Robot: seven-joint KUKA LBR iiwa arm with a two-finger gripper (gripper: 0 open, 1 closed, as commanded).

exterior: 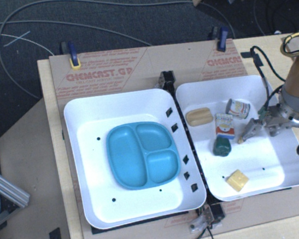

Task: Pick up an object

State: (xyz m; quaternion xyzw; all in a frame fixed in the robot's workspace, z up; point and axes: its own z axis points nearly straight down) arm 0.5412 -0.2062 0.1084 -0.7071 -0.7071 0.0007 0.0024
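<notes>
White bins, two, side by side on the counter (pixel 61 156). Left bin (pixel 78 126) carries a blue divided plate (pixel 142 154), lying flat near the middle.

Right bin (pixel 264 152) carries the loose objects, any of which could serve the task:
- tan oblong piece (pixel 199 116), near the far-left corner
- small can or cup (pixel 239 108), tipped on its side, farther right
- red and white carton (pixel 225 125), just below the can and close beside it
- dark green object (pixel 222 146), touching or nearly touching the carton's near end
- yellow block (pixel 237 180), well apart from the rest, near the front rim

Arm reaches in from the right, orange band at the frame edge. Gripper (pixel 244 135) sits low inside the right bin, pointing left toward the carton and the green object, its tip just beside them. Too small and blurred to read whether it is released or clenched: cannot tell. Nothing visibly between its tips.

Progress, as judged: approach made, grasp not shown. All five objects rest on the bin floor, none lifted. Left to do: close on one piece, most likely the carton or the green object, and raise it clear.
</notes>
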